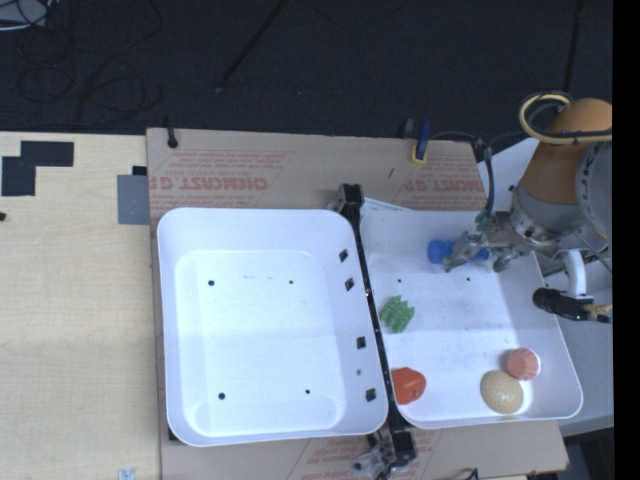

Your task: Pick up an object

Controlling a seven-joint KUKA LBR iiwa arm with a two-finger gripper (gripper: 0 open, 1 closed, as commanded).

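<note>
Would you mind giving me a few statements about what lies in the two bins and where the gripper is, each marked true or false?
1. The green object lies in the right bin. True.
2. The gripper is above the left bin. False: it is over the right bin, beside the blue object.
3. The red object lies near the right bin's front left corner. True.
4. The pink object lies in the left bin. False: it lies in the right bin, next to the beige object.

We see even, bright light on the white bins (260,230). The upper frame stays dark. Detail looks slightly soft throughout.
</note>
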